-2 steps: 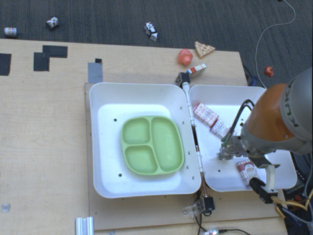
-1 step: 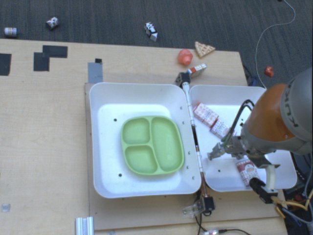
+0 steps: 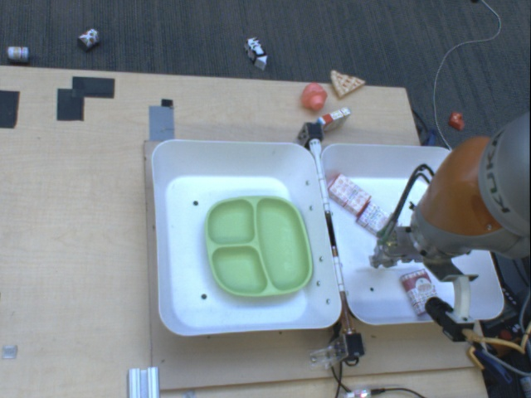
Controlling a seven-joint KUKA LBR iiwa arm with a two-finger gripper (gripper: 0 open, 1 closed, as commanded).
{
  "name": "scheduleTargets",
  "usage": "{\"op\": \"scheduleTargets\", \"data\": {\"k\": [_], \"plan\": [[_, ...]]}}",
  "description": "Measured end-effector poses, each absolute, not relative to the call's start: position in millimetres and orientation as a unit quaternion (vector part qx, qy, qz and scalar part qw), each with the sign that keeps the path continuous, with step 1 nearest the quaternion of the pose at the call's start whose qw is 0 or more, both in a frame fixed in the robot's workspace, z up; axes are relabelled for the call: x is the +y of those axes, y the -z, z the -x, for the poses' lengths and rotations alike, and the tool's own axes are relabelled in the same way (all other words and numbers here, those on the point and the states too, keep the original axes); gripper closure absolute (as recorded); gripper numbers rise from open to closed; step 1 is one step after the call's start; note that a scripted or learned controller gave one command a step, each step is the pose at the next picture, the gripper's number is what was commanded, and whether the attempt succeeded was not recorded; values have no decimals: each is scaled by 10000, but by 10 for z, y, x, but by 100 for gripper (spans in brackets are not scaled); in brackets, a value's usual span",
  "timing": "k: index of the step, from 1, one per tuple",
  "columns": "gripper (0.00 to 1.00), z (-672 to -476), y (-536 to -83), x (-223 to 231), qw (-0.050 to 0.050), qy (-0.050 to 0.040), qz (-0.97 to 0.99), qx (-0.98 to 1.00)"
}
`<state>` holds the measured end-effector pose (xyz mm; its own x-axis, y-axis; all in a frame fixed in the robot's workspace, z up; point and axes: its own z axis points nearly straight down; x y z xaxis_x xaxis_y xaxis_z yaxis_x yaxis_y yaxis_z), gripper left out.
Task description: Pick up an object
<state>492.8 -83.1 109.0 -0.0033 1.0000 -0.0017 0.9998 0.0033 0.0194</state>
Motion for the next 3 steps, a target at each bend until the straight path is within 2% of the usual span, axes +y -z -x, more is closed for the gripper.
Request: {"op": "scheduleTargets", "data": {"k": [1, 2, 3], "plan": [[0, -4928, -1089, -831, 73, -62, -7059, 7082], [0, -4887, -869, -834, 29, -22, -7070, 7072], [100, -4909, -983, -831, 53, -44, -7060, 7081]]}}
